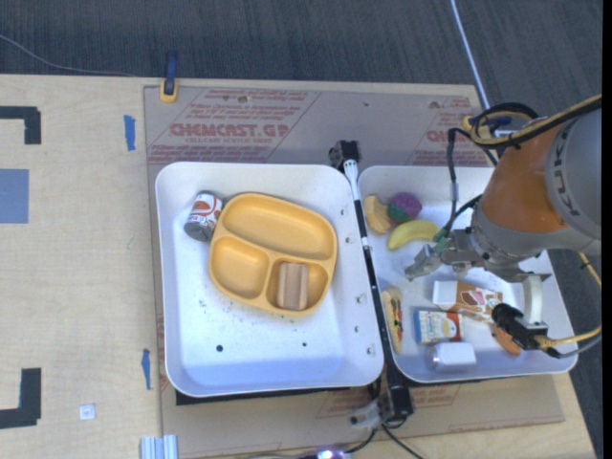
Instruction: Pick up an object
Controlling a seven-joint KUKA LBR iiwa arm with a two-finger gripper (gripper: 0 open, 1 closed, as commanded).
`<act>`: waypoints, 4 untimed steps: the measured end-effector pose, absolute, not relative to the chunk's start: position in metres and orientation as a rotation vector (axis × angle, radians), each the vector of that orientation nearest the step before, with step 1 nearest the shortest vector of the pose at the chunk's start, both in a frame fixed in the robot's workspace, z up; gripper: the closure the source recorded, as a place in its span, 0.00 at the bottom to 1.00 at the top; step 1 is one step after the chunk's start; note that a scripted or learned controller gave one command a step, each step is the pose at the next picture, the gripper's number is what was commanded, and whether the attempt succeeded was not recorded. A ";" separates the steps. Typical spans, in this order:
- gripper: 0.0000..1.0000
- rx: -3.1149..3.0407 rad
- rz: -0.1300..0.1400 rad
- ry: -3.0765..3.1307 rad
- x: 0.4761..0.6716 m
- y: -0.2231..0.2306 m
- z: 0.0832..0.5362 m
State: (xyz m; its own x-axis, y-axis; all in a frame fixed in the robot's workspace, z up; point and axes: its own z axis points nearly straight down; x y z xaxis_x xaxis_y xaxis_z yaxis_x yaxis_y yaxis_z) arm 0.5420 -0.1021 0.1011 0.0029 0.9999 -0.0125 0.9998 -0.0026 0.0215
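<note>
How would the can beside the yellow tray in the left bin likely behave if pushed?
The can lies on its side, so it would probably roll. Wedged against the yellow tray and near the bin wall, it may jam. It looks dented, likely empty and light.

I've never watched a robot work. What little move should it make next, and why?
Probably lower a little toward the items below. The gripper hangs over the right bin, near the banana, with nothing visibly between its fingers.

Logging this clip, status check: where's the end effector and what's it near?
End effector low over right bin, fingers unclear. Banana just beside it, nothing seen held. Cartons crowd the bin; yellow tray sits in left bin.
</note>
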 end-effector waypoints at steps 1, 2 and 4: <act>0.00 2.218 0.005 2.213 0.540 -0.099 0.090; 0.00 2.208 0.015 2.211 0.527 -0.098 0.090; 1.00 2.218 0.004 2.225 0.587 0.026 0.185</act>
